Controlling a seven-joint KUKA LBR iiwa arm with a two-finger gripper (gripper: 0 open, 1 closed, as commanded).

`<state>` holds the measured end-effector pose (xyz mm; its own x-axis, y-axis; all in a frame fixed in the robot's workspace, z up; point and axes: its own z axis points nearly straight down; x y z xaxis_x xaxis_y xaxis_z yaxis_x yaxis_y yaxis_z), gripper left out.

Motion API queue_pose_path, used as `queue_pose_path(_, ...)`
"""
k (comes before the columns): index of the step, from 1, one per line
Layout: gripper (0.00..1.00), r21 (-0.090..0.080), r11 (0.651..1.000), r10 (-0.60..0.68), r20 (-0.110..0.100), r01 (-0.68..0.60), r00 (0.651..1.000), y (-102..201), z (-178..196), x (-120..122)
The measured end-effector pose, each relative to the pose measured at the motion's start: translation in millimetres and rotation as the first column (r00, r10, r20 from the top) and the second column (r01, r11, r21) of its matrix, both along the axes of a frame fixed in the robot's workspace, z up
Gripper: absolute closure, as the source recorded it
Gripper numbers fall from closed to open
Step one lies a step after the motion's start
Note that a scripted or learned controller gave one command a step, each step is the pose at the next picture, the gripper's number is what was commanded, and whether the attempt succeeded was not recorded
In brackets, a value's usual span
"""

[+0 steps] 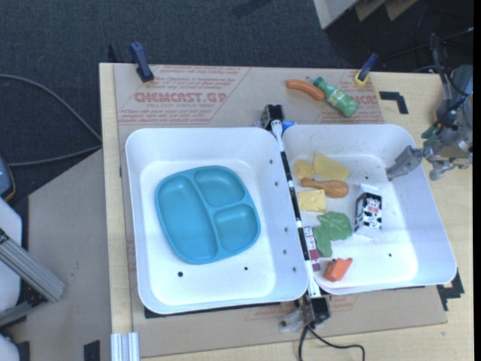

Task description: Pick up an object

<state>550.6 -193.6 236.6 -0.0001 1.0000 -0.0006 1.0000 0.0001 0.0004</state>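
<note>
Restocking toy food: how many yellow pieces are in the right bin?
3: two at the right bin's upper left, one just below them. More may hide underneath.

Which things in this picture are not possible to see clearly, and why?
- Gripper, camera view: small and blurred at the right bin's rim; whether it is open or shut cannot be told.
- Arm: cut off by the right edge.
- Black-and-white carton: print too small to read.
- Green piece: shape too blurred to identify.
</note>
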Motion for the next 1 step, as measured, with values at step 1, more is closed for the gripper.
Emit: queue_pose_path(1,0.0,-0.001,1.0,0.001,0.002,-0.001,1.0,33.4,-147.2,3.9)
